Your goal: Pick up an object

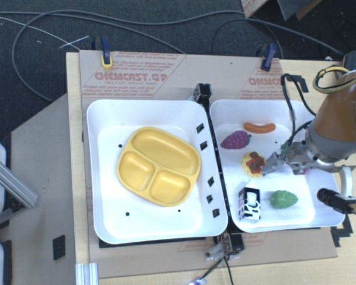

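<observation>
We are looking down at a bench with two shallow white bins side by side, and we judge the pick to be in its approach step: nothing is held yet. The arm [339, 120], grey with an orange band, reaches in from the right over the right bin [225, 171]. Its gripper [275, 161] sits low, just beside a small yellow and red toy [253, 163], its tip touching or nearly touching that toy's right edge; we cannot tell whether the gripper is released or clenched, and no object is seen in its grasp. That toy looks to us the likeliest target, lying near the middle of the right bin. Around it in the same bin are a purple grape bunch [235, 139] up and to the left, an orange sausage-shaped toy [259, 127] near the far wall, a green leafy toy [283, 199] toward the near side, and a black and white carton [250, 204] by the near left corner. The left bin [104, 200] holds a yellow divided plate [159, 165] with three compartments, lying flat. We think the next move calls for centring over the chosen toy, descending, and closing cleanly without nudging the grapes.
</observation>
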### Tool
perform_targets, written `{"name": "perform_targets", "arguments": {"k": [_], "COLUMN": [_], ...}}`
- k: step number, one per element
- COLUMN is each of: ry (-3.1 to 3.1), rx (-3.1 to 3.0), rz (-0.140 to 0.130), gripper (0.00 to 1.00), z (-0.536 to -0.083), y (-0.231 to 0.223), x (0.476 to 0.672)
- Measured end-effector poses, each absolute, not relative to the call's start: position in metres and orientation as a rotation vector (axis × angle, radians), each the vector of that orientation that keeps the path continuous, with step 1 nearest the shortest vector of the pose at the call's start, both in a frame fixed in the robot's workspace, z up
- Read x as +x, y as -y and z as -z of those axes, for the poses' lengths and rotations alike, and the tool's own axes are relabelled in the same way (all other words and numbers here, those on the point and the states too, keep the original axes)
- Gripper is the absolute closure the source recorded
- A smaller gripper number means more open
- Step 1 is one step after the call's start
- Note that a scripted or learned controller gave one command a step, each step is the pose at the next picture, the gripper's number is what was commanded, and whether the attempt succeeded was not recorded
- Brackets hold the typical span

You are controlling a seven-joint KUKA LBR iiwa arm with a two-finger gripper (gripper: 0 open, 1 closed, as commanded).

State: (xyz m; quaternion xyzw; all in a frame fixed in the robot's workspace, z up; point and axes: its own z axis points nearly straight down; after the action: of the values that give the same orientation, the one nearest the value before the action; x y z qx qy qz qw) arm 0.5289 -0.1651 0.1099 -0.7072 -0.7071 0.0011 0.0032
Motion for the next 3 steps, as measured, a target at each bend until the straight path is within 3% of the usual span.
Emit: {"name": "perform_targets", "arguments": {"k": [1, 3], "ry": [2.22, 2.227], "rx": [-2.222, -2.224], "rz": [0.003, 0.005], "gripper": [1.0, 1.0], "z": [-0.124, -0.237], "y": [0.165, 0.168], "x": [0.53, 0.545]}}
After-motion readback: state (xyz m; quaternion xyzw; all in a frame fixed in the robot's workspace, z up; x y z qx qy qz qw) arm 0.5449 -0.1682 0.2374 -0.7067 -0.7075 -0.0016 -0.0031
